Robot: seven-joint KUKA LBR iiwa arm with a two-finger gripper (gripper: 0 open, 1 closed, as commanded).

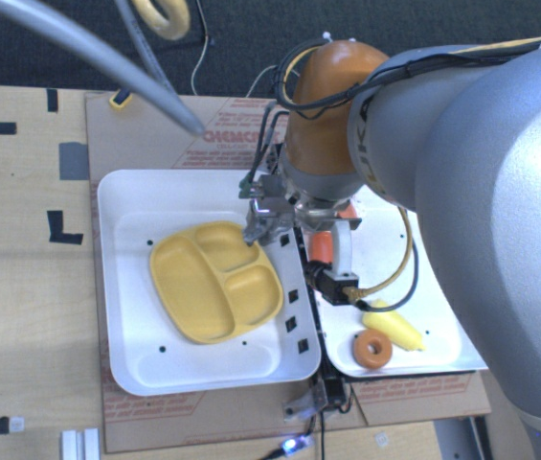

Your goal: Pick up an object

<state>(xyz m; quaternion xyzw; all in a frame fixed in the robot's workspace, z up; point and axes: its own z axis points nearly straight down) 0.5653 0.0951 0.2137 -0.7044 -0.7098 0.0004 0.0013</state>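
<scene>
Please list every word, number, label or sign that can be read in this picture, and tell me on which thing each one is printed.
Red printing on the brown cardboard sheet above the bins: blurred; it cannot be read with certainty.
Red printed line on the cardboard strip below the right bin: too small to read.
Black angular marks on the wooden bench: shapes, not letters.
The yellow divided tray, orange ring and yellow object: no text visible.

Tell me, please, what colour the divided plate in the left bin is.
Yellow; the divided plate shows plainly in the camera view.
</scene>
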